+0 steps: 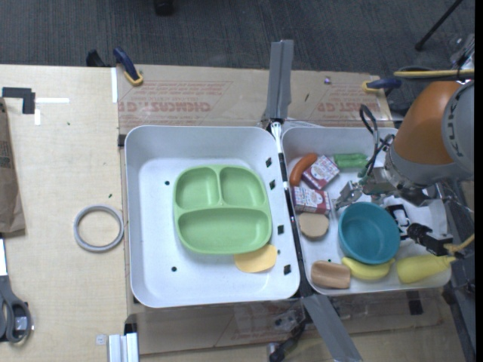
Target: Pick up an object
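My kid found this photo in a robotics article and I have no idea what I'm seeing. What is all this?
It is one photo from a fixed camera above a bench, looking down at a slant. The grey machine with the orange band is a robot arm reaching in from the right. Its gripper hangs over the right bin, among toy items: a blue bowl, a banana, a sausage, small boxes. I see nothing held. The left bin contains a green divided plate and a yellow chip. A tape ring lies on the bench.

scissors (13, 319) cut off, pincer (353, 194) fingers unclear
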Controlling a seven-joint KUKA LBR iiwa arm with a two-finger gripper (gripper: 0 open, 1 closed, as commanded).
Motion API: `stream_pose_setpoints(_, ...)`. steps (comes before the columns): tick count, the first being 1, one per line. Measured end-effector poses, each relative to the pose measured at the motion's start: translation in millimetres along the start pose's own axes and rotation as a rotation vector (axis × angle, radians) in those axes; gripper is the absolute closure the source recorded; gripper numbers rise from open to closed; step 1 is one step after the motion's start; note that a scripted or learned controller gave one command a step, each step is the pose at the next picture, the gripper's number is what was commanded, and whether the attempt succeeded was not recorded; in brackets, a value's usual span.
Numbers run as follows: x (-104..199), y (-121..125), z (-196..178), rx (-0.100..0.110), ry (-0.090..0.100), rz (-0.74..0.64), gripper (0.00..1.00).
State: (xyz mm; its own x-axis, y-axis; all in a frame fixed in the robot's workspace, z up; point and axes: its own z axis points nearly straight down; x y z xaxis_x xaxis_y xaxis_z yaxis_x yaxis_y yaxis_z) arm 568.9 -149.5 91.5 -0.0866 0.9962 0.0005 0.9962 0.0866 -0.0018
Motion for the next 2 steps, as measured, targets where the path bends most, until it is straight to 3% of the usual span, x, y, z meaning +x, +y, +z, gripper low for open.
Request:
stream_pose_setpoints(1,40.0,20.1,0.1,-0.001,-0.001,0.148,0.00)
stream_pose_setpoints(2,-63.9,-24.1,-58.9,-0.001,-0.002,0.171,0.00)
